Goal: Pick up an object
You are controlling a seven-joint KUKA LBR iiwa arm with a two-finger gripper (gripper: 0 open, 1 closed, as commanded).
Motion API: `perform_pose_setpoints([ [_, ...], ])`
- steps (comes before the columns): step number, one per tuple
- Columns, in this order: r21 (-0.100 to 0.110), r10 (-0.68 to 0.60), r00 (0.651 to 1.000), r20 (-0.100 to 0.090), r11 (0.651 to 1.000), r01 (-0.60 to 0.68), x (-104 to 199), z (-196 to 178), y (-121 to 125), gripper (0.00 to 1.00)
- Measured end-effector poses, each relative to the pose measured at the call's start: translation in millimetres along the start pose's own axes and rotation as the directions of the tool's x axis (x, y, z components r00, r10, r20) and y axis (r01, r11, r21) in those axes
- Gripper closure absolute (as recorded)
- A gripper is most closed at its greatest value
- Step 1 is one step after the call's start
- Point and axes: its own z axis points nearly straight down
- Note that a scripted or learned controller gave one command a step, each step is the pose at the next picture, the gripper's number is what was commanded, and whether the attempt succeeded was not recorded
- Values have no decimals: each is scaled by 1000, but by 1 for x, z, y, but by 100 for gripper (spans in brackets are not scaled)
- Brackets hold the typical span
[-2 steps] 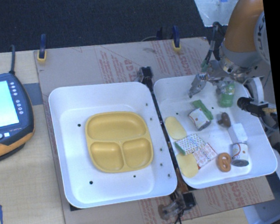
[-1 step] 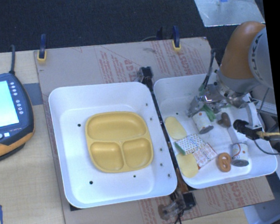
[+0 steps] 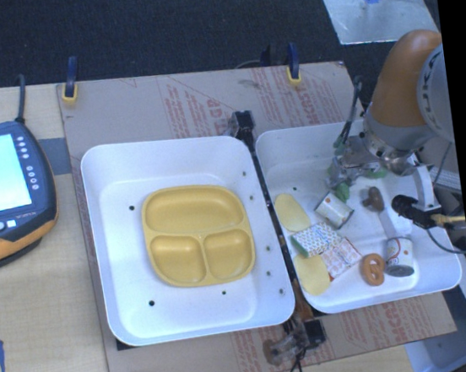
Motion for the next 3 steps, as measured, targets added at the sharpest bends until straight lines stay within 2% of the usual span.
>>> perform_pose_setpoints([
  [1,-2,4,1000,-3,1000,-4,-1,-76,-58,100],
  [2,0,1,1000,-3,1000,-1,49,-102,-68,100],
  [3,-1,1,1000,-2,1000,-1,104,-115,-39,100],
])
